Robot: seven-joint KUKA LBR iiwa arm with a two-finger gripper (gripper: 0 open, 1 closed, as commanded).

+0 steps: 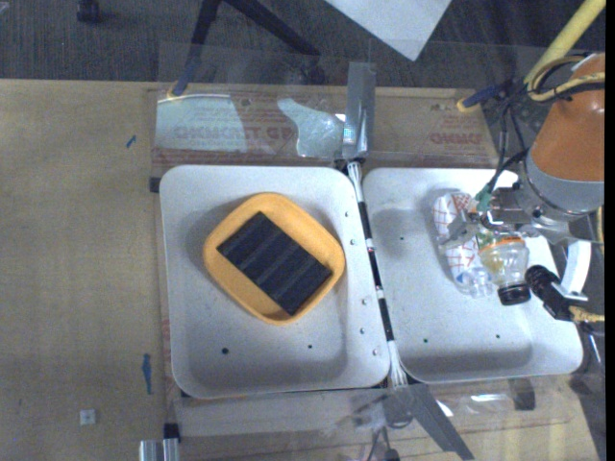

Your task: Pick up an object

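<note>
**Pick Step: Claw Over Right Bin**

The claw (478, 227) sits low in the right bin (423, 344), among a crumpled printed wrapper (452, 221) and a clear plastic bottle (502, 259). Whether the claw is open or closed cannot be determined. For a sound pick, centre on one item only, preferably the bottle body, and close before lifting straight up. Count: two white bins, one wrapper, one bottle, and one yellow-rimmed tray with a dark ribbed centre (273, 255) in the left bin (192, 353).

The bench is lit evenly and brightly from above; soft shadows are cast (glare is seen on the clear plastic sheet (288, 123)).
</note>
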